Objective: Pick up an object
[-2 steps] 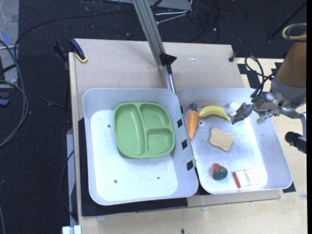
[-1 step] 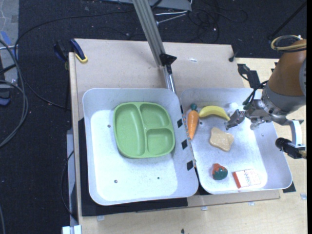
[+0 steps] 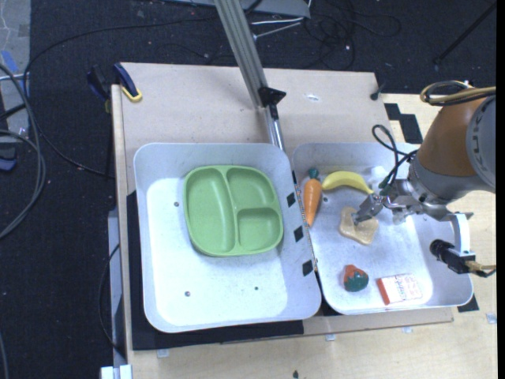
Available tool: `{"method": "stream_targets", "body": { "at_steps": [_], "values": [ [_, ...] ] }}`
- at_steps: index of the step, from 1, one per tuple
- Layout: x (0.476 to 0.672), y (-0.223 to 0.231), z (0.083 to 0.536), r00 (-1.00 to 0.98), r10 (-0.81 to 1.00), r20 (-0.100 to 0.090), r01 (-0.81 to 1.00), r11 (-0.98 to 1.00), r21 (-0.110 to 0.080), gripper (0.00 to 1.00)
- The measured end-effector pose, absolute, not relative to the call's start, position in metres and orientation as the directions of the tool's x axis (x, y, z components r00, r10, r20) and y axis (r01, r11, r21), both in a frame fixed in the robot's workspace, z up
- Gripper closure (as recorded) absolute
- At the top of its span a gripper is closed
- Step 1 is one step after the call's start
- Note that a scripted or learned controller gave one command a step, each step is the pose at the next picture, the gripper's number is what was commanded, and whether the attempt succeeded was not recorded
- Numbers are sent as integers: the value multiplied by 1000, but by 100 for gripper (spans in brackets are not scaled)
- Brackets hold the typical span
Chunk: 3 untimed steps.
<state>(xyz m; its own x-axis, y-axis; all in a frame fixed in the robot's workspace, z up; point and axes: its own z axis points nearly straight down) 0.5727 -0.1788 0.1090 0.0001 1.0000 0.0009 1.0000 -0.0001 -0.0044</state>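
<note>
Gripper [image 3: 368,214] sat right over the bread [image 3: 357,227], tips at its upper edge, bread just lower-left; jaw state could not be told.

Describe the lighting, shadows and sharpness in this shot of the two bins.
Camera view: even overhead light, no strong glare on the white bins; soft shadows under the green tray and banana; the floor around the bench is dark; small items such as the carrot and the gripper look slightly soft, so fine detail is hard to read.
</note>
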Motion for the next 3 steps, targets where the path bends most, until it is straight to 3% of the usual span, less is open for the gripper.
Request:
{"method": "stream_targets", "body": {
  "at_steps": [1,2,3],
  "values": [
    [575,-179,95,0,1000,-1,1000,0,4,0],
    [577,-179,108,0,1000,-4,1000,0,13,100],
    [577,-190,161,1,1000,-2,1000,-1,4,100]
  ]
}}
